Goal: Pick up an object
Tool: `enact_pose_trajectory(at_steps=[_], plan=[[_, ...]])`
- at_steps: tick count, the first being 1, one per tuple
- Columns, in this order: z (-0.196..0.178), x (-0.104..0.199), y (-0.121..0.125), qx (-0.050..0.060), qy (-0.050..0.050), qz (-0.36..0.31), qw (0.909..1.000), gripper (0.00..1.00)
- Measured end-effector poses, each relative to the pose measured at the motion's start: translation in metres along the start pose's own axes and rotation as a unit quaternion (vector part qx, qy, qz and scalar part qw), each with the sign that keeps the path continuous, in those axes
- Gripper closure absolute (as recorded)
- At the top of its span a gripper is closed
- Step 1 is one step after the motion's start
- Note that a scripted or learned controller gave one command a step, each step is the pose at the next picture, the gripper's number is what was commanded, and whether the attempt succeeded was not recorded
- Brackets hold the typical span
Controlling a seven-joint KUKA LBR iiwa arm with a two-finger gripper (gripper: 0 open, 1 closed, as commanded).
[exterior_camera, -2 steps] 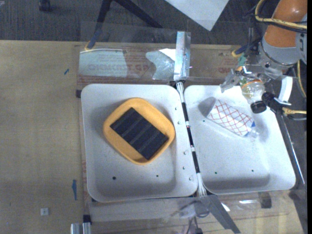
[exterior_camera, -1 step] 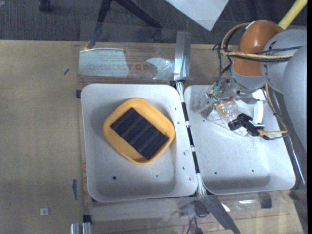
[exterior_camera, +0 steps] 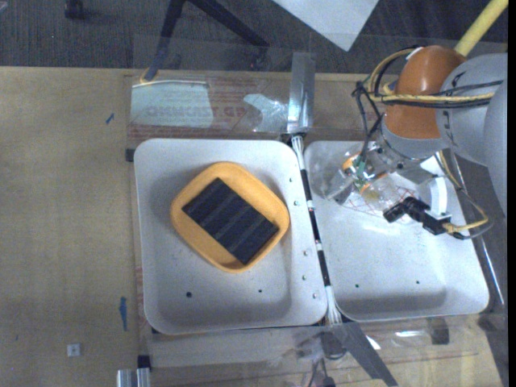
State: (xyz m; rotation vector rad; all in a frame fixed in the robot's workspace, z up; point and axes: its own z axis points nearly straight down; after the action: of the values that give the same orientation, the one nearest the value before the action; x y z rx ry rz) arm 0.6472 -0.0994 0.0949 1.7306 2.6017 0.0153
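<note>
**A:** In the camera view, where are you seeing the arm working?

**B:** You're looking at it reaching in from the right and hanging over the far corner of the right bin. The gripper is sitting low there, down among some clear, crinkly material near the bin's far-left corner. Whether its fingers are apart or together, I cannot tell; the wrist and cables are covering them.

**A:** And the thing to pick?

**B:** The plainest candidate you're seeing is the yellow-rimmed object with a dark ribbed face, lying flat in the middle of the left bin, well apart from the gripper. By the gripper there are small bits I cannot identify.

**A:** So how far along are you judging it?

**B:** Nothing is showing as lifted. I'm judging the grasp as being attempted at most, with the lift remaining to do.
</note>
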Motion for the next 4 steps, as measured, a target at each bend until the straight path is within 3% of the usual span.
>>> enact_pose_trajectory(at_steps=[3,4], plan=[[0.0,0.0,0.0,0.0,0.0,0.0,1.0,0.0],[-0.012,-0.048,-0.051,0.009,0.001,0.25,0.9683,0.0]])
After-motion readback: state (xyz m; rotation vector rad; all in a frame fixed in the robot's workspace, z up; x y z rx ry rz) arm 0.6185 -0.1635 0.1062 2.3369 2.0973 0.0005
